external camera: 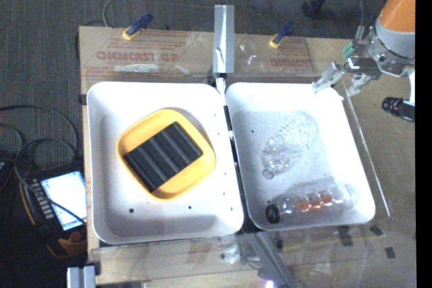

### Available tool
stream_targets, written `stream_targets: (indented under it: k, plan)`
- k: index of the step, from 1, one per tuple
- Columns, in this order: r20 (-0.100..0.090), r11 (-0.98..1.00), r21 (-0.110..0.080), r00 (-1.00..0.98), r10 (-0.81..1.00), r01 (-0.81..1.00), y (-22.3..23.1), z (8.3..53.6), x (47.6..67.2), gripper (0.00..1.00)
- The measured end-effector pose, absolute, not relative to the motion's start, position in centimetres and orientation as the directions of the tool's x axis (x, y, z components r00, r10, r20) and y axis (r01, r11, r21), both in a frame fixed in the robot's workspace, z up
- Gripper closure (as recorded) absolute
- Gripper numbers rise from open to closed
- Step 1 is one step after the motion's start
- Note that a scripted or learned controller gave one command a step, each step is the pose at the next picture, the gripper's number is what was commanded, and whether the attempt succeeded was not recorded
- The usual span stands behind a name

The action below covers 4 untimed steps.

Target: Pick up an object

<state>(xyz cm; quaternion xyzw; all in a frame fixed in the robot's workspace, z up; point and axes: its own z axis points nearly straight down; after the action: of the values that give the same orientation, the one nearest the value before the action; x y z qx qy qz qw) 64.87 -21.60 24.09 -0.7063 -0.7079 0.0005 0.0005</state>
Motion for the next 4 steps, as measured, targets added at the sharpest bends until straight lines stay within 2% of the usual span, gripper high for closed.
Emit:
stream_targets:
  k: [1,2,3,4]
  plan:
    - [0.0,-0.165,-0.004,0.165,0.986,0.986,-19.1,12.8,55.7,0.0]
    - [0.001,-0.061,-0.002,0.061,0.998,0.998,-9.3,17.3,54.2,0.0]
    - [-0.006,0.22,0.018,-0.22,0.975,0.975,-13.8,9.4,54.5,0.0]
    - [-0.007,0.222,0.028,-0.222,0.975,0.975,-13.7,10.7,54.8,1.0]
